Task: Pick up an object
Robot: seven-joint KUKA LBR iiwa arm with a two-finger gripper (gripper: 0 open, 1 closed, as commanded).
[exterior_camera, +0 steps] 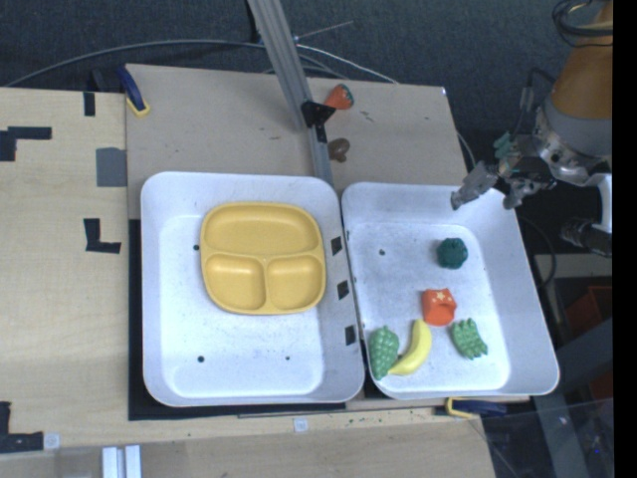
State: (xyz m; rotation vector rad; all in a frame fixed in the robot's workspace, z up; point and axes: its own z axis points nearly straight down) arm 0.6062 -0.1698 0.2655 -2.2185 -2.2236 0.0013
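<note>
In the camera view the arm (582,88) reaches in from the right edge, its wrist bent down and leftward, so the pincer (490,187) hovers over the right bin's (398,207) far right corner, fingers spread and pinching nothing. Toys lie toward that bin's near edge: a dark green ball (452,253), red pepper (438,306), banana (413,350), and two green pieces. A yellow divided plate (264,257) sits in the left bin (164,297).

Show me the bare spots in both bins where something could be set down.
Left bin: a bare strip along its near edge, below the yellow tray. Right bin: its far-left part is bare, between the dividing rim and the dark green ball. Crowded: the near end, where the red piece, banana and two green pieces cluster.
</note>
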